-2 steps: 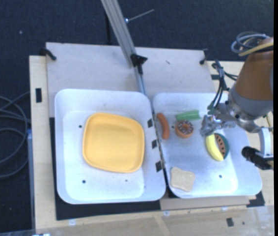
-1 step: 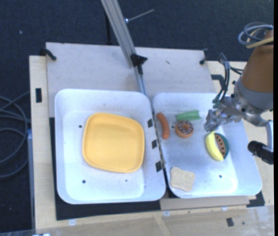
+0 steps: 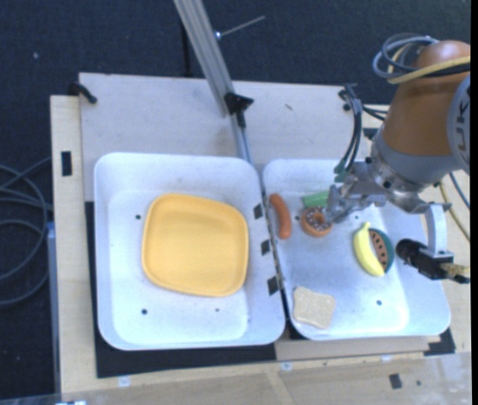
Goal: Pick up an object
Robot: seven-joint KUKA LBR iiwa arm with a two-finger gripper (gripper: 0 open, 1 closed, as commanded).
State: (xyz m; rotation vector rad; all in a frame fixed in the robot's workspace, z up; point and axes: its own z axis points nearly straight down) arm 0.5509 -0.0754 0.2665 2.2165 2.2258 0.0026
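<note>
The right bin [image 3: 425, 310] holds a sausage [image 3: 280, 215] by its left wall, a small round orange-brown piece [image 3: 314, 222], a green piece [image 3: 314, 199] behind it, a yellow fruit slice [image 3: 372, 250] and a slice of bread [image 3: 313, 307] near the front. The arm's gripper [image 3: 336, 209] hangs low in this bin, right beside the round orange-brown piece and just in front of the green one. The left bin [image 3: 121, 184] carries a yellow square plate [image 3: 195, 245].
A metal pole [image 3: 209, 49] slants up from the divider between the bins. The arm's orange and grey body [image 3: 425, 125] looms over the right bin's back right corner. A black part with cables [image 3: 420, 258] hangs at the right of the fruit slice.
</note>
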